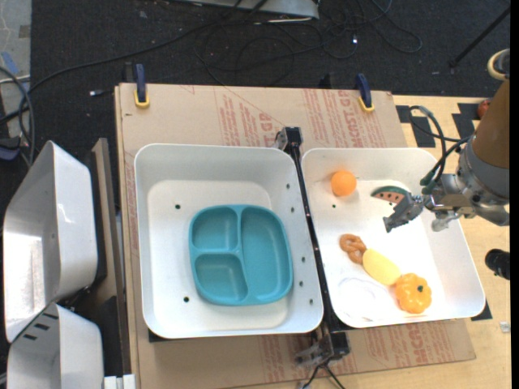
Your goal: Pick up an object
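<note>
The right bin (454, 254) holds an orange ball (344, 183), a watermelon slice (391, 191), a brown pretzel (353, 246), a yellow lemon-like piece (381, 267) and an orange pumpkin-like toy (413, 293). My gripper (401, 214) reaches in from the right and hangs just below the watermelon slice, above the bin floor. Its dark fingers (396, 218) point left and down, spread apart, with nothing between them. A faint white round disc (358, 293) lies on the bin floor near the front.
The left bin (162, 217) carries a teal divided plate (240, 254). A black divider (306, 217) runs between the two bins. White containers (45, 241) stand off the bench at the left. Cables lie on the dark floor behind the bench.
</note>
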{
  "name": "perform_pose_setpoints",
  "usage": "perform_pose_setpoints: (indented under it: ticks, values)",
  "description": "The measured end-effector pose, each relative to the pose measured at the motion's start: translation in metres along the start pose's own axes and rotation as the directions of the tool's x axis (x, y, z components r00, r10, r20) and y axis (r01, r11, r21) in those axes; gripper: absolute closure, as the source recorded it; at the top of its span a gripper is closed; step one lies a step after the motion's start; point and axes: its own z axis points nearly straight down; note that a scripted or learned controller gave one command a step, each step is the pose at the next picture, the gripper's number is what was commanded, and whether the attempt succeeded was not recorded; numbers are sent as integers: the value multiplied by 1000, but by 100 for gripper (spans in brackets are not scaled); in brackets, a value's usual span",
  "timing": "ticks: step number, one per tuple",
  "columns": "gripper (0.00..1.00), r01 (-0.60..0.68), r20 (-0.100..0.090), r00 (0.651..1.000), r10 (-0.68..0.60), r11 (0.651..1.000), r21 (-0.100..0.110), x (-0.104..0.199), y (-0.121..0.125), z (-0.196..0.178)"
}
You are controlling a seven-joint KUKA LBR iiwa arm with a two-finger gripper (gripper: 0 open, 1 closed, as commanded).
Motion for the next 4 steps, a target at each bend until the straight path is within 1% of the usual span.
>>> perform_pose_setpoints:
  ticks: [1,2,3,4]
  values:
    - [0,2,2,1000,-2,1000,-9,0,2,-5]
    - [0,-1,1,1000,1,1000,-5,-4,2,39]
    - [0,-1,0,1000,1,1000,-2,-1,-6,101]
    - [0,-1,0,1000,1,1000,-4,2,-7,165]
